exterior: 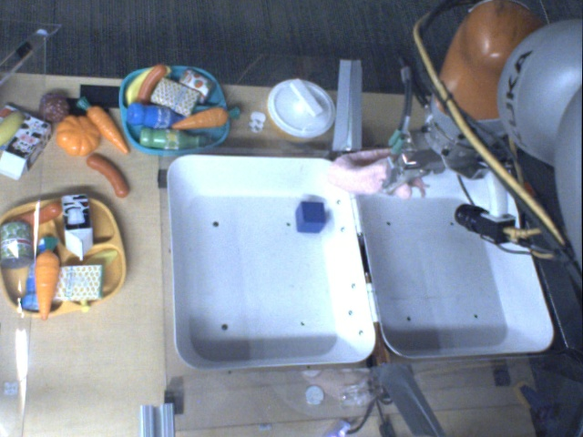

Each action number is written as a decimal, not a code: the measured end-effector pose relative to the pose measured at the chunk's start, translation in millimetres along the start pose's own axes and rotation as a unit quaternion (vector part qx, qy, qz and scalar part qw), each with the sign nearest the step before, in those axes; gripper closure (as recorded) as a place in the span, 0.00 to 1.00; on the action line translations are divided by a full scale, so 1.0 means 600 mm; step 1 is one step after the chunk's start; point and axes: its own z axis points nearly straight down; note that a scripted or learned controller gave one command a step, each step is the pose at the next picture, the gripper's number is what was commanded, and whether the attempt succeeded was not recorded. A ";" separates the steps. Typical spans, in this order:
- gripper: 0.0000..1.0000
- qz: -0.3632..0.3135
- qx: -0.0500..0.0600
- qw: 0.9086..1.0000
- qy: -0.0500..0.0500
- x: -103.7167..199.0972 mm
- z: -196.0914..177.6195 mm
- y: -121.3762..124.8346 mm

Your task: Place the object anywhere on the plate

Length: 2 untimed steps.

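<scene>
Dark carpet floor [228,16] behind light wooden bench [91,353].

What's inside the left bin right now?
The left bin holds one blue cube, near its far right corner. A blurred pink object lies at the far rims between both bins, by the gripper, hiding that corner.

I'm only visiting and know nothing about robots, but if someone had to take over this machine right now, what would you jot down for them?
Gripper: at the far edge of the bins, near the divider; a blurred pink object sits at it, whether gripped or only touched cannot be told.
Blue block: lying loose in the left bin.
White plate-like dish: outside the bins, beyond the left bin's far edge, nothing on it.
Done: nothing placed yet.
Left: get the object onto the plate.
</scene>
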 end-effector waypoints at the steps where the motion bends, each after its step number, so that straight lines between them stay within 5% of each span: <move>1: 1.00 -0.003 0.000 1.000 0.000 0.002 -0.003 0.002; 2: 1.00 -0.204 -0.001 0.979 0.000 0.079 -0.021 -0.020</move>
